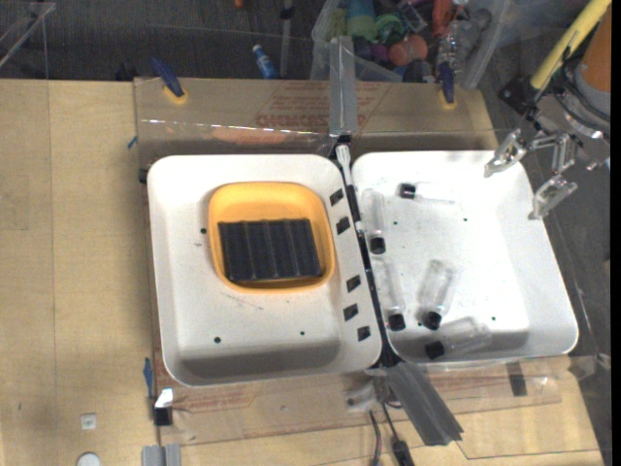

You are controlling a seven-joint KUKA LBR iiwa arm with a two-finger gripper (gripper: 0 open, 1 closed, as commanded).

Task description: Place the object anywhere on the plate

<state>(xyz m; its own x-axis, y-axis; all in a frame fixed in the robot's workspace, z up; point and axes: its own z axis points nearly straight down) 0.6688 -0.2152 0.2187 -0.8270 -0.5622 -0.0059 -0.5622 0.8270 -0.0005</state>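
Clear tubes at six o'clock, open gripper at two; risks slipping, missing yellow plate.

I'm looking down on a pale wooden bench; far behind it sits dark carpet and a clear tub of bright toys.
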